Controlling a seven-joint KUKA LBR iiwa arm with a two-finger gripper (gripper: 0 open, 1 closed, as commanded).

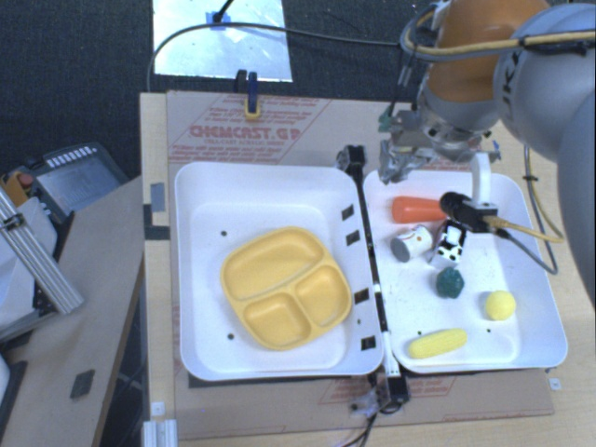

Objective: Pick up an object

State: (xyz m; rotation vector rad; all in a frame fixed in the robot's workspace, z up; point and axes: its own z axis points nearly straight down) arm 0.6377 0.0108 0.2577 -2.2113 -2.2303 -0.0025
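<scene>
Gripper (399, 168) hangs over the right white bin (531, 277)'s far left corner; I can't tell its state. Just below lies the orange plastic carrot (419, 209), and I fear the grey cup (410, 242) and cow toy (452, 242) crowding it cause a glancing miss.

I had one fixed camera above the bench (158, 250), looking down at a slant. It took in both white bins: the left bin (200, 277) and the right bin (531, 287), whole, with cardboard (279, 128) at the far side. The arm (521, 54) came in from the right, near the lens.
</scene>
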